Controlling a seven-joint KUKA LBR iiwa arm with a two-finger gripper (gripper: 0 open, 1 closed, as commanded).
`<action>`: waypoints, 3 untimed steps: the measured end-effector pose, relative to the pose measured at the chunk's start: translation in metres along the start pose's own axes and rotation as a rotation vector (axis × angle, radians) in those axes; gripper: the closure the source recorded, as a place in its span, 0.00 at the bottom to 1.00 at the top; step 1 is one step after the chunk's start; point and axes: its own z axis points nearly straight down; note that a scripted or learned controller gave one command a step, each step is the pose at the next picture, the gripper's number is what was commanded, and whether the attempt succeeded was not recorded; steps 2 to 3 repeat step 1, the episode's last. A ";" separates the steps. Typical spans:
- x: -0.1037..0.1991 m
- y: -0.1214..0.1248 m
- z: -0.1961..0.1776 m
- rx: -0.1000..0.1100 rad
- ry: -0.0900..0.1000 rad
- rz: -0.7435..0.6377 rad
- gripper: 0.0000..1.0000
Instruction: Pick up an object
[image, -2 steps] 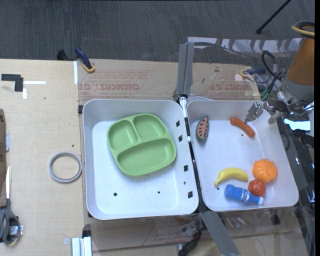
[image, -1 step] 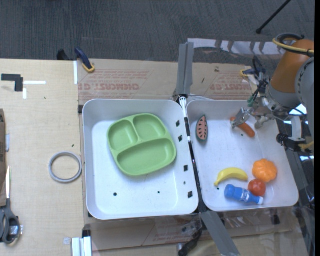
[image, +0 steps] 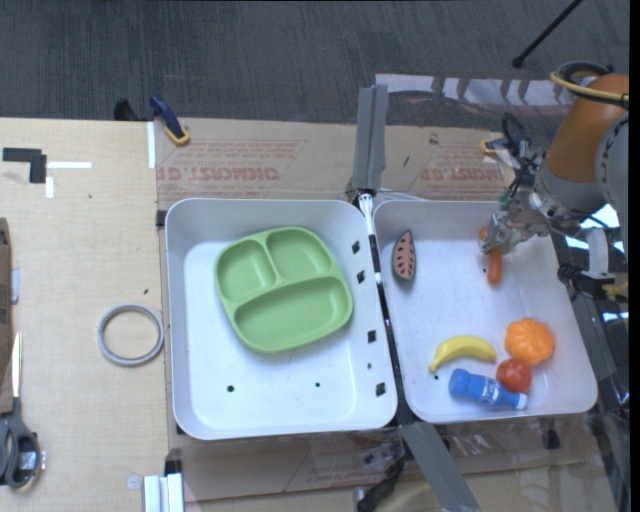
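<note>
My gripper (image: 500, 238) is over the upper right part of the right bin (image: 450, 300), with its fingers shut on the top of a small orange carrot (image: 494, 268). The carrot hangs down from the fingertips with its lower end close to the bin floor. In the same bin, a watermelon slice (image: 403, 256) rests near the left wall. A banana (image: 463, 351), an orange (image: 529, 340), a red tomato (image: 514, 374) and a blue bottle (image: 485, 389) cluster at the front right.
The left bin (image: 200, 390) holds a green divided plate (image: 285, 288). On the bench to the left are a tape ring (image: 130, 333), scissors (image: 15, 450) and a blue clamp (image: 170, 118). A grey divider (image: 370, 140) stands between the bins at the back.
</note>
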 end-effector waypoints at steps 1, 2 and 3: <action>0.049 -0.003 -0.098 -0.004 -0.001 0.006 1.00; 0.049 -0.003 -0.098 -0.004 -0.001 0.006 1.00; 0.049 -0.003 -0.098 -0.004 -0.001 0.006 1.00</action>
